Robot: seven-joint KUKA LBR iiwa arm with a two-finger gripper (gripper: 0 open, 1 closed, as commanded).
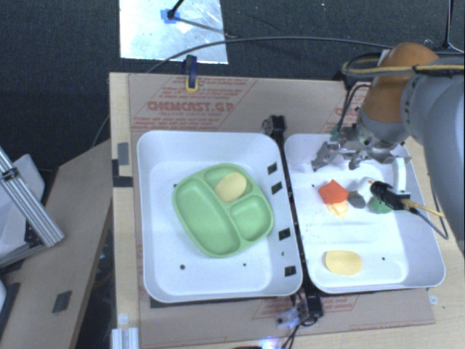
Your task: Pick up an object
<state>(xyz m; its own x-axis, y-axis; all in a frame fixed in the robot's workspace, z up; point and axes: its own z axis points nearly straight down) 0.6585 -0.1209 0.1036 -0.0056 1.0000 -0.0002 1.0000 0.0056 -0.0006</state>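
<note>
Hovering over the far part of the right bin (pixel 418 267), the gripper (pixel 341 153) hangs above the white floor with nothing visible between its fingers; whether they are spread or pressed together I cannot tell. Just near of it lie an orange block (pixel 333 192) touching a small yellow piece (pixel 338 209), with a grey lump (pixel 357 199) and a green item (pixel 380 205) to their right. A yellow oval (pixel 342 262) rests nearer still. In the left bin (pixel 156 217), a green divided plate (pixel 218 213) carries a yellow lump (pixel 231 187).

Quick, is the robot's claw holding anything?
Gripper: open, holding nothing, up over the right bin above the orange block.
</note>
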